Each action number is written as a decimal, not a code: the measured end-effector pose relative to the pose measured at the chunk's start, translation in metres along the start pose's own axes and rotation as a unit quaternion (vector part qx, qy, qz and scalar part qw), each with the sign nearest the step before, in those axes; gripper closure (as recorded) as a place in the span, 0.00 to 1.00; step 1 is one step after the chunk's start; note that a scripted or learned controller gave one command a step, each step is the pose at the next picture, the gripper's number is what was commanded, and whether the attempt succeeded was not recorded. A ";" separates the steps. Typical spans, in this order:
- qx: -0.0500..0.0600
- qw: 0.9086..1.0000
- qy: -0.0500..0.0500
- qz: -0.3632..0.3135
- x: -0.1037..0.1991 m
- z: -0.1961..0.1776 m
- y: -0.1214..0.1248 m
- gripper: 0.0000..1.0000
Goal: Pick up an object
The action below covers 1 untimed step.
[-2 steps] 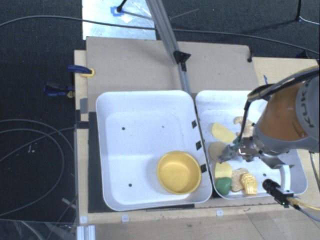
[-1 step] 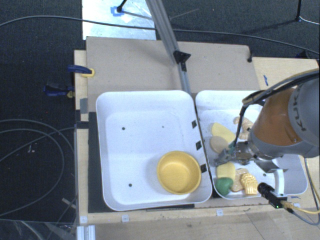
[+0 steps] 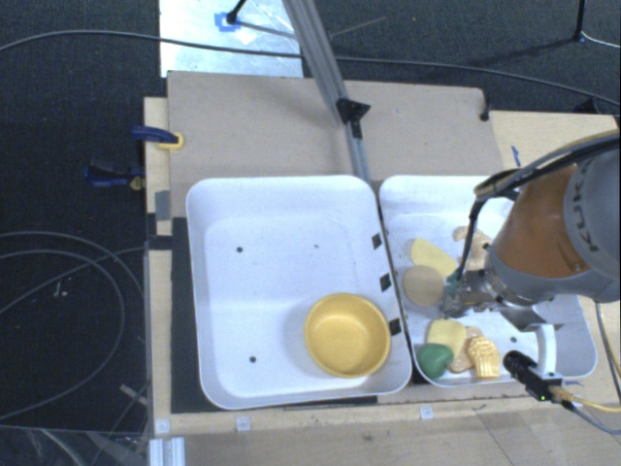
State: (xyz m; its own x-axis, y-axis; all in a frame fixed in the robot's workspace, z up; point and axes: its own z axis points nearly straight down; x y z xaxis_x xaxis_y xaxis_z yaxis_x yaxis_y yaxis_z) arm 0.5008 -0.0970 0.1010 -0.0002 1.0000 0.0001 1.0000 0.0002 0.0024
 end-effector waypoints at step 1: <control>-0.002 1.000 -0.001 -0.002 0.001 -0.047 -0.006 1.00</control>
State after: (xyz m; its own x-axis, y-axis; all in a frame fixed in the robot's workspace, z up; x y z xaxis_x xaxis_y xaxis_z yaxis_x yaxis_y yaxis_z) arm 0.4945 -0.0962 0.1483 -0.0041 1.0000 -0.0011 1.0000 0.0041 0.0062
